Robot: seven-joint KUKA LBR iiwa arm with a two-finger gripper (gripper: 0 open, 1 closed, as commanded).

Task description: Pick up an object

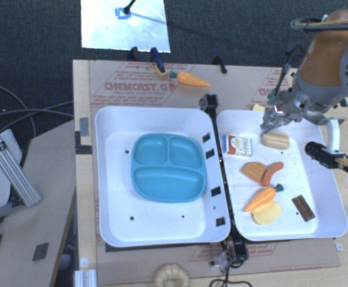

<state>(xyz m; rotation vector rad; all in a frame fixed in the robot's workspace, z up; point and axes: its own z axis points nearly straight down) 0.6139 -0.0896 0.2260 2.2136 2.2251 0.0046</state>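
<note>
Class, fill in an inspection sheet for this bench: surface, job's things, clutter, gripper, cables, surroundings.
Surface: brown board bearing two shallow white bins, left bin and right bin.
Job's things: in the right bin, a tan bread-roll block, small white carton, red sausage, orange wedge, orange carrot, pale yellow slice, brown chocolate bar.
Clutter: blue divided plate in the left bin; second orange carrot on the board behind the bins.
Gripper: two-finger gripper directly above the bread-roll block; finger state unclear.
Cables: black cables on the floor at left.
Surroundings: dark carpet, shiny silver sheet.
</note>
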